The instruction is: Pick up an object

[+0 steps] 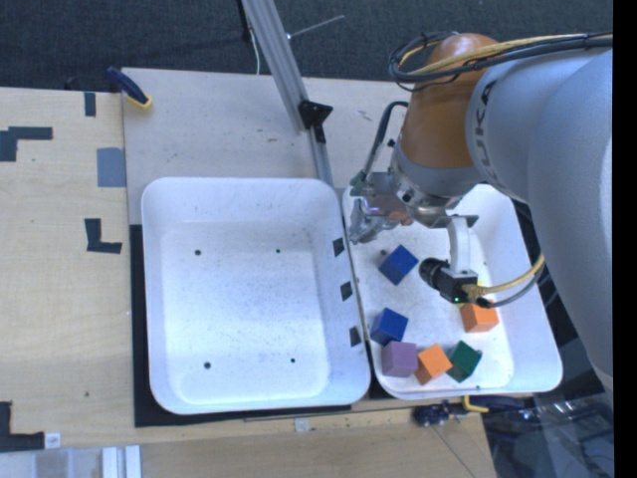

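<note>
Arm (557, 157): fat grey rounded casing, dark lettering on the shell near the wrist, glossy orange band (443, 103) above it. Black and yellow cables (478, 50) loop over the orange section and run off along the grey link; another yellow cable (513, 279) trails low by the wrist. Gripper (370, 217) end is a cluttered metal assembly with thin wires, plus a black cylindrical module (445, 279) with a small green light on a white bracket.

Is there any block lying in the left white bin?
No, the left shallow white bin holds no block; the blue, purple, orange and green blocks, such as the small purple cube, all lie in the right white bin.
</note>
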